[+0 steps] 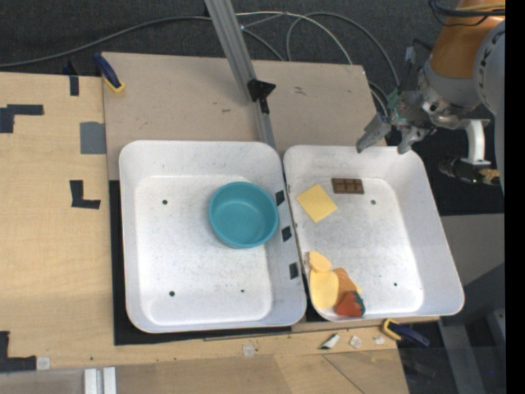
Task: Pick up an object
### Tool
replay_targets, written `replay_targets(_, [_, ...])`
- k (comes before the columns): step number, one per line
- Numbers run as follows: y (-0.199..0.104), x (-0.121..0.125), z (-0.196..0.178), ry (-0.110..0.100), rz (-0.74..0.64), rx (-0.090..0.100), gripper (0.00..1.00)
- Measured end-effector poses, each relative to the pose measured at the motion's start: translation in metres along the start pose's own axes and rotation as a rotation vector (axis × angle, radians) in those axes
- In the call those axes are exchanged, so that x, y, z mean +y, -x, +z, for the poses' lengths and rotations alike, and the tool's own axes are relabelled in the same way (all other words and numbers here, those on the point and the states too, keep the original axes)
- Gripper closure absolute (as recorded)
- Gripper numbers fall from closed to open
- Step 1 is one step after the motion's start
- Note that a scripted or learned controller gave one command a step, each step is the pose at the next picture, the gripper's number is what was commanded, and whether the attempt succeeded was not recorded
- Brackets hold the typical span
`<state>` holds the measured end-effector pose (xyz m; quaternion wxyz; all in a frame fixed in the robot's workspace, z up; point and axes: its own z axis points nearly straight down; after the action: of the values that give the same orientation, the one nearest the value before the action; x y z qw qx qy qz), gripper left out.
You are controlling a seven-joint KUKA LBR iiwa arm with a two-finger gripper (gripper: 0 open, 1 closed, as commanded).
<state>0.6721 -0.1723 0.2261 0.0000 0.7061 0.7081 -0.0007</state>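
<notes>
A brown chocolate bar [347, 186] and yellow square [317, 203] lie in the right bin [426, 245], below and left of the jaws [385, 139], which hang spread and hold nothing above that bin's far rim. A teal bowl [243, 213] sits in the left bin [148, 245], farther left.

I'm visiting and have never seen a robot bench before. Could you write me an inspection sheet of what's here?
Surface: wooden bench bearing a left bin and a right bin, side by side.
Job's things: teal bowl in the left bin; yellow square, brown bar and a yellow-orange-red pile in the right bin.
Clutter: small scraps at the bench's front edge.
Tool: tool above the right bin's far corner, fingers apart, holding nothing.
Cables: cables behind the bench.
Surroundings: metal pole; black tape marks.
</notes>
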Motion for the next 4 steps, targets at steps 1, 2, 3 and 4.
replay_targets(1, [0.000,0.000,0.000,-0.001,0.000,0.000,0.00])
replay_targets(2, [-0.007,-0.003,0.063,-0.006,0.000,0.001,0.00])
replay_targets(3, [-0.004,-0.011,0.125,-0.007,0.001,0.001,0.00])
replay_targets(4, [-0.005,-0.011,0.138,-0.002,0.000,0.000,0.00])
